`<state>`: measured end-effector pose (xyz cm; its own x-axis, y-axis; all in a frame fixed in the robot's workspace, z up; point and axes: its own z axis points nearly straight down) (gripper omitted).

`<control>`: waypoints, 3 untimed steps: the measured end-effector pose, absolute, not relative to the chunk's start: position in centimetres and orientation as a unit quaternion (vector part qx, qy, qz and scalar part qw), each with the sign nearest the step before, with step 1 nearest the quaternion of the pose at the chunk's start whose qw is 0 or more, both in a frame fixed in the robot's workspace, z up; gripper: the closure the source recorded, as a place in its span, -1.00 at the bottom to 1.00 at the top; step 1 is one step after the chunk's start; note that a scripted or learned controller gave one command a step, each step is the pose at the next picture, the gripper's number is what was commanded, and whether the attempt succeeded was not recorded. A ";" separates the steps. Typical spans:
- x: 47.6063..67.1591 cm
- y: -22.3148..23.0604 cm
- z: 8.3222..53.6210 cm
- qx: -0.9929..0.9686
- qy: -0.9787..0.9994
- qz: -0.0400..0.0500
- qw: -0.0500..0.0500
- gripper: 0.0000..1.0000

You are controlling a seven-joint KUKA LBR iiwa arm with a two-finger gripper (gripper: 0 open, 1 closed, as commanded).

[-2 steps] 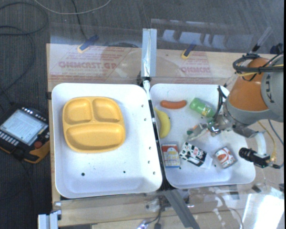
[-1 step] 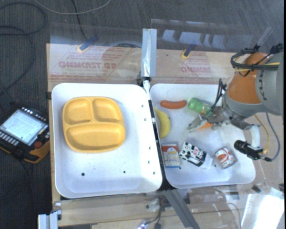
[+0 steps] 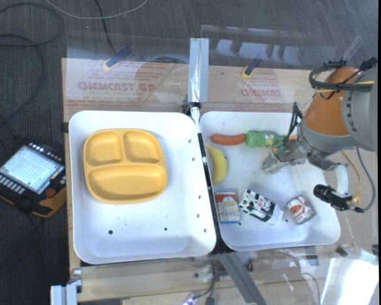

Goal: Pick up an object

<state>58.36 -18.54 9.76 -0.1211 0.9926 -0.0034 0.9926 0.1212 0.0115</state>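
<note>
Though I cannot tell its state, the end effector [image 3: 274,162] hovers near the carrot [image 3: 241,138] at eleven o'clock: light, stiff, smooth; grip mid-length.

In the right bin [image 3: 317,234]: a carrot [image 3: 228,139] and green bottle [image 3: 264,138] far, a banana [image 3: 218,164] left, a small carton [image 3: 227,208], a black-and-white pack [image 3: 257,205] and a can [image 3: 299,210] near.

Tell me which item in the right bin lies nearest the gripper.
The green bottle, lying at the bin's top beside the orange carrot; its right end almost meets the gripper. The other items lie farther off.
</note>
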 end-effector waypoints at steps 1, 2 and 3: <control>58.4 -18.5 9.8 0.663 0.749 0.003 0.005 -1.00; 58.3 -18.4 10.3 0.662 0.749 0.002 0.003 1.00; 61.2 -15.2 19.3 0.694 0.720 -0.002 -0.001 1.00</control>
<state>61.17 -15.22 19.26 -0.0361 0.9993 -0.0018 0.9993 0.0361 -0.0041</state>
